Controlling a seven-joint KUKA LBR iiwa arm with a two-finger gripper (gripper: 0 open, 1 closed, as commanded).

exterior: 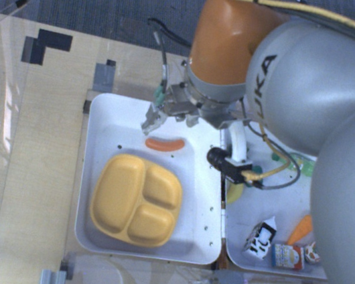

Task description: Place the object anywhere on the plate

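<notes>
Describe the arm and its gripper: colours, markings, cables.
The arm is smooth, rounded grey with black KUKA lettering and an orange band above the wrist. The gripper is bare grey metal. A yellow cable runs along the arm's top; black and yellow wires loop beside the wrist.

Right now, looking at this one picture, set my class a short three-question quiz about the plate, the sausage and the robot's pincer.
1. True or false: the sausage already lies on the yellow plate.
2. Which bin holds the plate: A) the left bin, B) the right bin, C) neither?
3. Fill in: the pincer hovers just ____ the sausage in the picture, toward the bin's far wall.

Key
1. False: it lies on the bin floor, apart from the plate's far edge.
2. A.
3. Above; its tips are up and to the left of the sausage, with nothing seen between them.
</notes>
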